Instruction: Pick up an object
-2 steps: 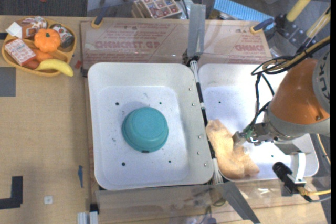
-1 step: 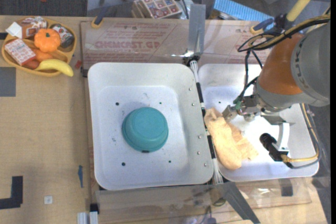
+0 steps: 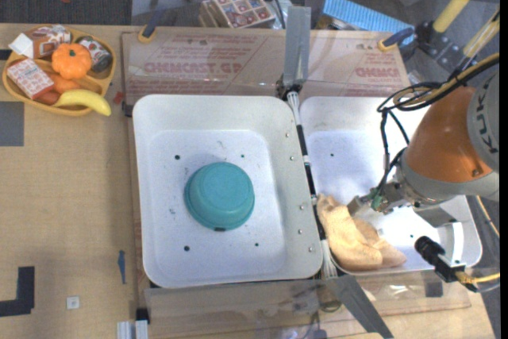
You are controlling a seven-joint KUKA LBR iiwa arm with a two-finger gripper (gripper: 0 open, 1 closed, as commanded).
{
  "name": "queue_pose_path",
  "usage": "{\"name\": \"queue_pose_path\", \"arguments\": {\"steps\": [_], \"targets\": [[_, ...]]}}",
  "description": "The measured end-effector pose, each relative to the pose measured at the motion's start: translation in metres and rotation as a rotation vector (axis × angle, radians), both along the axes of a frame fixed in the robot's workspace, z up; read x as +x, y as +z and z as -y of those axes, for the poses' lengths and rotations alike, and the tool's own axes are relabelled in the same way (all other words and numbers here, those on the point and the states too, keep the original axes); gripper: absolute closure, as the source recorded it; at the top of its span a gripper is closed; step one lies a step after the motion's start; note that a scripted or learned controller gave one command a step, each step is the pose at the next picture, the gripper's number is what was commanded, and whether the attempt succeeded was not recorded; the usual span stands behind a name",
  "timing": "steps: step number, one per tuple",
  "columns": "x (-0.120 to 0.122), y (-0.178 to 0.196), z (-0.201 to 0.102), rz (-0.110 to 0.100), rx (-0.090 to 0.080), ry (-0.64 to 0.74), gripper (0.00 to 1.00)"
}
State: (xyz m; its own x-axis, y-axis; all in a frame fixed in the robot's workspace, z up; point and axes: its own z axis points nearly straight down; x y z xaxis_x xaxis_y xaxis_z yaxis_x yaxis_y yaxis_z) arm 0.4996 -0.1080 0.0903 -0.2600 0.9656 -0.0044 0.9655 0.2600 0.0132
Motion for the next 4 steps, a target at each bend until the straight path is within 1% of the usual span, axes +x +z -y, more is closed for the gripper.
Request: {"name": "queue_pose_path", "arguments": {"steps": [1,2,3,4], "targets": [[-0.014,0.001,-0.006,0.004,-0.004,0.112,0.00],[0.036,0.017,0.002,-0.011,0.000,-0.035,0.00],[-0.016,0.000,0.000,-0.001,0.002,-0.078,0.00],[-0.015,0.010,0.000,0.002,0.003,-0.080,1.00]]}}
